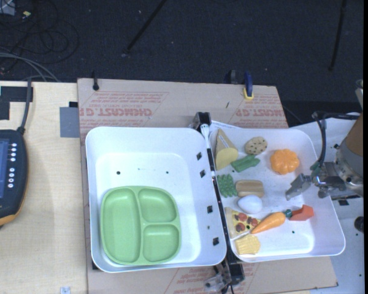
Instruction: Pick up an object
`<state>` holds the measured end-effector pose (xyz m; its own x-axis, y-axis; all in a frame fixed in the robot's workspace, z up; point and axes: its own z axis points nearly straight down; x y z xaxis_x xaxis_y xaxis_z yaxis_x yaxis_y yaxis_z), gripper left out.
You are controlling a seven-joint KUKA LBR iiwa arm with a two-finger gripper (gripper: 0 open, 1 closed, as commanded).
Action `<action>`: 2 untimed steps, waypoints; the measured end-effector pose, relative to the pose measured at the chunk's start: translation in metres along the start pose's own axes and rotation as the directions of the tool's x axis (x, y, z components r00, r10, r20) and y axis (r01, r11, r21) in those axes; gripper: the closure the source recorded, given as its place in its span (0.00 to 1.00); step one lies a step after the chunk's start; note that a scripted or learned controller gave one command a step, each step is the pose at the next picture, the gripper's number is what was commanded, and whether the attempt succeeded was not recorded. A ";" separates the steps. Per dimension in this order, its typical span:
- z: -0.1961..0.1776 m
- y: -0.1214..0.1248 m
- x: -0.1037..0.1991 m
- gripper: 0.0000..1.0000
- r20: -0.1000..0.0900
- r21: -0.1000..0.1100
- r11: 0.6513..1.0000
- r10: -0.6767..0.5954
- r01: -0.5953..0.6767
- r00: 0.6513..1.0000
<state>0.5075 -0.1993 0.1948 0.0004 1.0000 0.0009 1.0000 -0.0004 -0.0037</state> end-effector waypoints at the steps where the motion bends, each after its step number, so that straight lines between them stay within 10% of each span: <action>1: 0.112 0.017 0.009 0.00 -0.003 0.004 1.000 -0.003 0.003 1.000; 2: 0.107 0.071 0.041 0.00 0.001 -0.003 1.000 -0.003 0.003 1.000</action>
<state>0.5784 -0.1585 0.0872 -0.0030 1.0000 -0.0003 1.0000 0.0030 -0.0012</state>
